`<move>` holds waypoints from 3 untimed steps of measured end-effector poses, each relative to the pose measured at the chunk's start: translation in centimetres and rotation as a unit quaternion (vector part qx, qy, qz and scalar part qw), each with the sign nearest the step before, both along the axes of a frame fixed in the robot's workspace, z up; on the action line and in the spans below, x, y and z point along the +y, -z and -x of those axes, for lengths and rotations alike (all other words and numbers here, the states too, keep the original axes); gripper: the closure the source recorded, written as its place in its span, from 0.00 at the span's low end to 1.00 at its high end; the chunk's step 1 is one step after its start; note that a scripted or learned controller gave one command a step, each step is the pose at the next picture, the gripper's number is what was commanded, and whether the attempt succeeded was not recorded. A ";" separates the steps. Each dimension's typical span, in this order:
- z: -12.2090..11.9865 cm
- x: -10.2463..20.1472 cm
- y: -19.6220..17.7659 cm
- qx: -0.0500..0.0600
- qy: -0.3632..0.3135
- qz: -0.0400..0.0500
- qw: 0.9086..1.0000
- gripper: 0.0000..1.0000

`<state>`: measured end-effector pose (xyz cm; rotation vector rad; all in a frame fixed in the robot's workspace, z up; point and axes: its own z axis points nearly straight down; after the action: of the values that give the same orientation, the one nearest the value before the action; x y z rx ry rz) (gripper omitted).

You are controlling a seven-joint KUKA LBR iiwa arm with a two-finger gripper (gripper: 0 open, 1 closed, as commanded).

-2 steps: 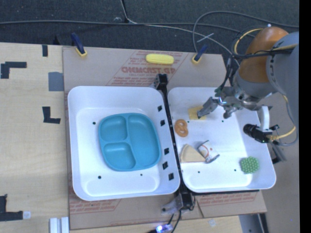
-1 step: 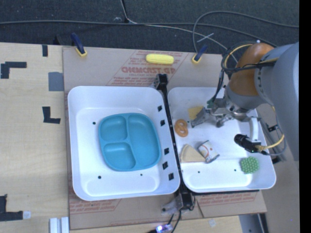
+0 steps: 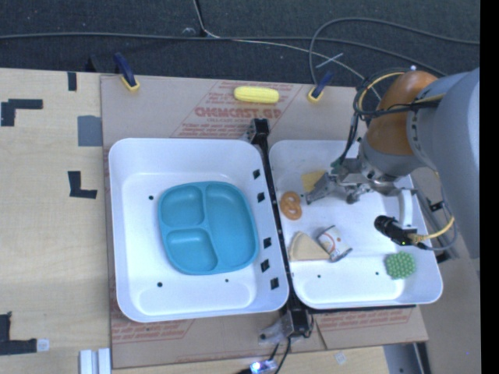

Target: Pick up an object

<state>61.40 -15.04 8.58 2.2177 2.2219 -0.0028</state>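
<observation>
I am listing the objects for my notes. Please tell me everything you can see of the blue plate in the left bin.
The blue plate is a light blue tray with rounded corners, plastic by its look, divided into three compartments by raised ridges. It lies flat, right way up and slightly turned, near the middle of the left bin, on the bin's floor. Nothing lies in it or touches it.

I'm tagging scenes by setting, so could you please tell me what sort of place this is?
Probably a robotics lab bench for pick-up trials: a grey arm reaches over two white bins, cardboard sheeting is clamped beneath them, and cables trail behind.
</observation>
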 end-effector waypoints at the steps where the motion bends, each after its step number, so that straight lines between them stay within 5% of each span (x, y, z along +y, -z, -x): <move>1: -0.1 0.1 -1.1 -0.001 -0.001 0.000 1.000 1.00; 3: 0.6 -0.1 -11.0 -0.001 0.000 -0.001 1.000 1.00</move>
<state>60.79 -15.10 19.61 2.2180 2.2220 0.0030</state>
